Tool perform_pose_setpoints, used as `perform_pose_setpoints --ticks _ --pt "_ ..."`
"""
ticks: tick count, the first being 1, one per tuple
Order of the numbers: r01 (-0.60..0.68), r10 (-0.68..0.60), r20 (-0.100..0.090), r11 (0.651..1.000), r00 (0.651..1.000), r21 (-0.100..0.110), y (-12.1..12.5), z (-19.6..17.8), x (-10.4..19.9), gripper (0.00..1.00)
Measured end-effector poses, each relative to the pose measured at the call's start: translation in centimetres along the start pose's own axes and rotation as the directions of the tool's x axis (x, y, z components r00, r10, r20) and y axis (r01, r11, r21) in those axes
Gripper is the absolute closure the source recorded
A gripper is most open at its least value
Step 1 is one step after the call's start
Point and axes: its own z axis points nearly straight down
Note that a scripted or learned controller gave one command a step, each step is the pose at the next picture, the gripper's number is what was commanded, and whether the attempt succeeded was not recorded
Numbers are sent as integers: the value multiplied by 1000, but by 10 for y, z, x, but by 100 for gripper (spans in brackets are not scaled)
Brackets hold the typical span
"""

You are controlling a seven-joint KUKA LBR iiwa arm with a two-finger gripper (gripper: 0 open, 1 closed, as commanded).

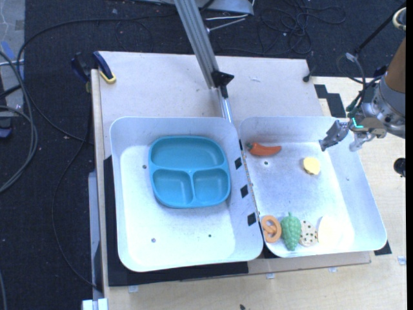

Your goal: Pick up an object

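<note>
The gripper (pixel 344 136) hung with fingers spread and empty over the right bin (pixel 361 192) rim, so a descent risked striking the wall rather than the nearby yellow piece (pixel 312 166).

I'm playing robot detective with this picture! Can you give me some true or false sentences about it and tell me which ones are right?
1. The blue plate sits in the left bin. True.
2. The orange sausage lies on the blue plate. False: it lies in the right bin, near its far edge.
3. The pretzel lies right beside the green toy. True.
4. The claw holds the yellow piece. False: the yellow piece lies on the bin floor, apart from the claw.
</note>
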Motion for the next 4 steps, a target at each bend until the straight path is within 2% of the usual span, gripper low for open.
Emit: perform_pose_setpoints --ticks 1,4 --pt "0 0 0 1000 1000 -2 0 -1 0 0" --pt "-1 1 -1 1000 1000 1 -6 171 10 0"
